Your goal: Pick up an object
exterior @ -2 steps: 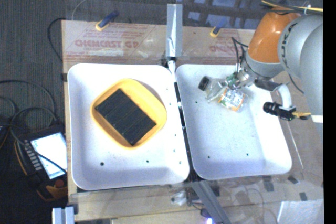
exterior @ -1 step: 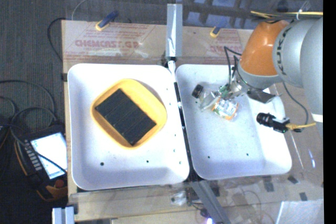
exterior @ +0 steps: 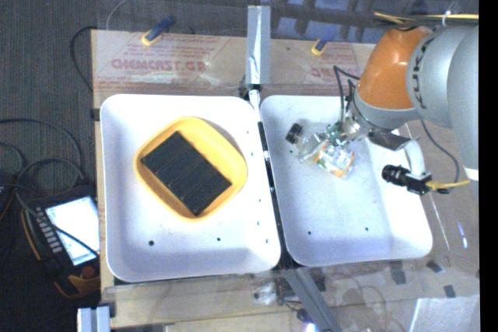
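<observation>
The grey arm with its orange band (exterior: 393, 78) reached in from the right over the far part of the right bin (exterior: 358, 237). Its gripper (exterior: 345, 128) hung just above a crumpled clear packet with orange and green print (exterior: 333, 154), lying left of the bin's centre; whether the pincer was released or clenched could not be told. A small dark object (exterior: 294, 134) lay just left of the packet. In the left bin (exterior: 124, 245) sat a yellow dish (exterior: 233, 159) holding a dark ridged square (exterior: 187, 172).
</observation>
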Available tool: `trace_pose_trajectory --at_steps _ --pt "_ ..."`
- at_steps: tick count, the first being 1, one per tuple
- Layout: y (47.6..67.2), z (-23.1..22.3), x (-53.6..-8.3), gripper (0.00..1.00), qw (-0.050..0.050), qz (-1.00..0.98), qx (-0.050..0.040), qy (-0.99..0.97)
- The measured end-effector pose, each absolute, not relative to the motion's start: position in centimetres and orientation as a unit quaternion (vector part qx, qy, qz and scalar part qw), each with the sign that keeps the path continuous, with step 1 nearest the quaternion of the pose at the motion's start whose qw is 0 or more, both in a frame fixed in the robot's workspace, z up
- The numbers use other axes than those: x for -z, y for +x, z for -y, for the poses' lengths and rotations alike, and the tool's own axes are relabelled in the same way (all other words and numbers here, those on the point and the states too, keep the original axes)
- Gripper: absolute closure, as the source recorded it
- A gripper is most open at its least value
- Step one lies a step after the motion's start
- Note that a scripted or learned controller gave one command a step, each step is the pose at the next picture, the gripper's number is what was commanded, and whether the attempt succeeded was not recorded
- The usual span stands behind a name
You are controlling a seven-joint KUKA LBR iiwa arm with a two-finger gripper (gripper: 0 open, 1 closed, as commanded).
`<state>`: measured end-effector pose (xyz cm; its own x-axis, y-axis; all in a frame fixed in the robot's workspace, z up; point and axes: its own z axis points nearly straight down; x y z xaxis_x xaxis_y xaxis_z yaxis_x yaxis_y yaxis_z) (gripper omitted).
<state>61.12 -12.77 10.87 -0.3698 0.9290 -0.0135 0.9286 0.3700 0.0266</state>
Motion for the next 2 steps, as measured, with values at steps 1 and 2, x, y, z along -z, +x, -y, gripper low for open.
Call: trace_pose_trajectory --at_steps 1,2 --pt "61.1 12.7 -11.7 1.0 0.013 -0.828 -0.0077 0.561" --pt "64.1 9.9 -18.3 1.0 0.0 -0.848 -0.0003 0.53"
